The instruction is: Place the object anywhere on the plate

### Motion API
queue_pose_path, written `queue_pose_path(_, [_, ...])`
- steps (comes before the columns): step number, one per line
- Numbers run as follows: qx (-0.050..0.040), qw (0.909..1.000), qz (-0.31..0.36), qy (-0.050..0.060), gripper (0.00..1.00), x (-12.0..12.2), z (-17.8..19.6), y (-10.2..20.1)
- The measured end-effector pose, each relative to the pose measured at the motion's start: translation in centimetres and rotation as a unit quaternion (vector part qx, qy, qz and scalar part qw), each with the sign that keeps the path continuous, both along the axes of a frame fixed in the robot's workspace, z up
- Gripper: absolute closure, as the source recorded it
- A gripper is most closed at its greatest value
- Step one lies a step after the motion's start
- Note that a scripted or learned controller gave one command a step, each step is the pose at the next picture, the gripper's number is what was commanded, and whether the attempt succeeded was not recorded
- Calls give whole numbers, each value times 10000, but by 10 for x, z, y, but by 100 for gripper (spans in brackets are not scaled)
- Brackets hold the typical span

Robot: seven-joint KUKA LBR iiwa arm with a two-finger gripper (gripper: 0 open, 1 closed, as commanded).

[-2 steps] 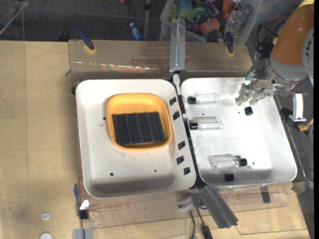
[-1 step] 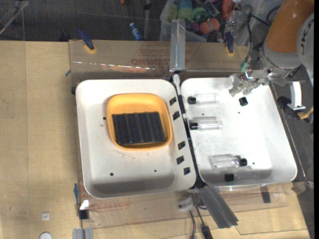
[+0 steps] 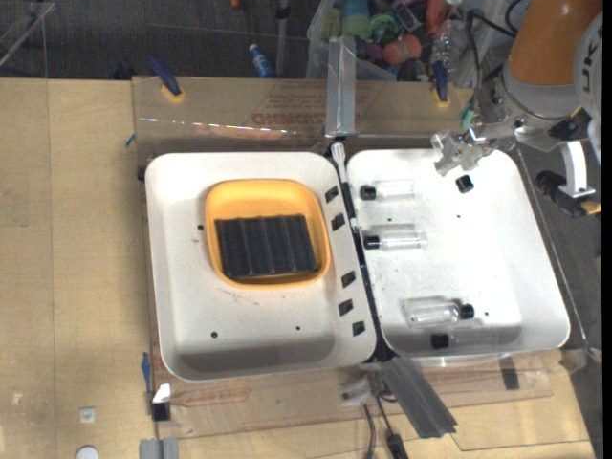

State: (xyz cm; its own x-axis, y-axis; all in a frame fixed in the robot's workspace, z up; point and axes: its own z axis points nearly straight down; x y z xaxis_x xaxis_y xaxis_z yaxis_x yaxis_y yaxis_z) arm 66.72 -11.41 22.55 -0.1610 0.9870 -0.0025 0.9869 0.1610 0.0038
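An orange-yellow plate point(image 3: 222, 202) with rounded corners lies in the left bin point(image 3: 182, 323). A dark ridged rectangular block point(image 3: 266, 245) rests flat on the plate. Three clear vials with black caps lie in the right bin point(image 3: 507, 256): one at the far left point(image 3: 387, 191), one in the middle left point(image 3: 394, 240), one near the front point(image 3: 435, 310). My gripper point(image 3: 457, 156) hangs over the far part of the right bin, well apart from the plate and above the vials. A small black piece point(image 3: 464, 184) shows just below it; what it is I cannot tell.
A row of black clips point(image 3: 344, 256) runs along the divide between the two bins. A clear box of colourful toys point(image 3: 402, 17) stands behind the bench. The grey arm with its orange band point(image 3: 555, 27) comes in from the upper right.
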Motion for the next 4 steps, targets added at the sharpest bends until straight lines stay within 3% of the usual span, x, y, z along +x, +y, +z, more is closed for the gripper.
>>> queue_pose_path(1, [-2, 9943, 1065, -7, 100, 1, 25, 12])
queue_pose_path(2, [-9, 9698, 2440, -12, 100, 1, 52, 6])
queue_pose_path(3, [-6, 9327, 3605, -1, 100, -3, 58, 15])
queue_pose_path(4, [-19, 9160, 4012, -16, 100, -5, 68, 21])
